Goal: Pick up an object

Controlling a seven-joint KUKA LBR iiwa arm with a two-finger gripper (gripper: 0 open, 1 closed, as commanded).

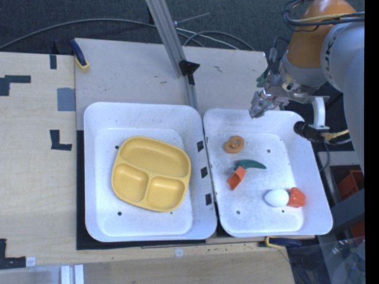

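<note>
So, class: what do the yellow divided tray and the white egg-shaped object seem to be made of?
Yellow divided tray: probably moulded plastic, matte, with one even colour and soft rounded compartment edges. White egg-shaped object: smooth and faintly glossy, likely a plastic toy egg, though a real egg can't be ruled out.

Left bin [95,176]: yellow divided tray [151,173].
Right bin [314,218]: brown round piece [234,144], green curved piece [250,165], orange chunk [236,178], white egg [275,197] touching a red piece [296,197].
Gripper [258,109]: above the right bin's far rim.
</note>
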